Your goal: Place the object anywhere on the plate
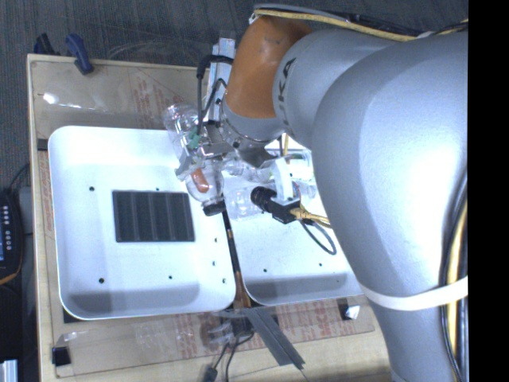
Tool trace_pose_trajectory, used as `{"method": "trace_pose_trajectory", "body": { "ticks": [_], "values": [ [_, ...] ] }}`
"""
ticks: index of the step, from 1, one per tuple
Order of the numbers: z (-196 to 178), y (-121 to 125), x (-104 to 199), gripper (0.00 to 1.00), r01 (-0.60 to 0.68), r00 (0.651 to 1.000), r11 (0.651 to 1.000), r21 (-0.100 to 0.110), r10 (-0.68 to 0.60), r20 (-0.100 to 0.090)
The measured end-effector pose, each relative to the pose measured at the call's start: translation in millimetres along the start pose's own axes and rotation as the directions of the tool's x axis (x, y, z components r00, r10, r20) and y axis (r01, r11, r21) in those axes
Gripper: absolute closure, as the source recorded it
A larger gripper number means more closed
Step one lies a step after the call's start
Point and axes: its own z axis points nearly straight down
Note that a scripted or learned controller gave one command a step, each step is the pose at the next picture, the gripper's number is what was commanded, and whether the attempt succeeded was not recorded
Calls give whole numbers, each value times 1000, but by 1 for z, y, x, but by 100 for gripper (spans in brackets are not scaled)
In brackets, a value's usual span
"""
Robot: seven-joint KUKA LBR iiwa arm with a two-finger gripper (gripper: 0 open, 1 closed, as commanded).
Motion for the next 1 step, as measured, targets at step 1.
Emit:
{"method": "trace_pose_trajectory", "body": {
  "ticks": [1],
  "values": [
    [-1,0,0,0,0,1000,1000,-1,0,0]
  ]
}}
